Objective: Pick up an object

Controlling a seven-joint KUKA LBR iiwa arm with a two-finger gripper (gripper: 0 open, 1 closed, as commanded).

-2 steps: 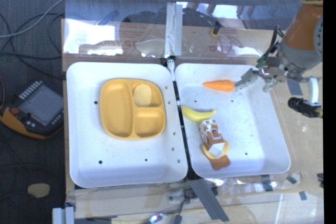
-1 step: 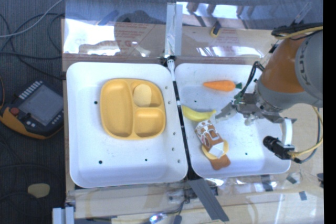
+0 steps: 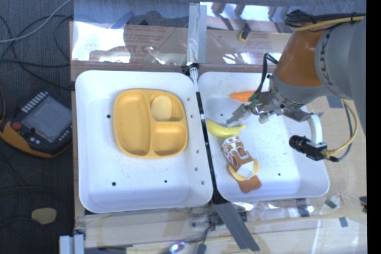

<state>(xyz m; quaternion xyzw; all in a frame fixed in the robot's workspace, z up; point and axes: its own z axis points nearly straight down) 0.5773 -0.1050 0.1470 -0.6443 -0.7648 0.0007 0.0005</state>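
The gripper (image 3: 245, 111) hangs low in the right bin (image 3: 309, 184), just above the banana (image 3: 223, 127), and its fingers (image 3: 238, 114) stand apart with nothing between them. The step in hand seems to be the approach before a grasp. Just beyond the banana, under the wrist, lies a carrot (image 3: 241, 96), and on the near side of the banana lies a brown and white toy (image 3: 239, 158). The next move probably calls for going down around the banana and then closing
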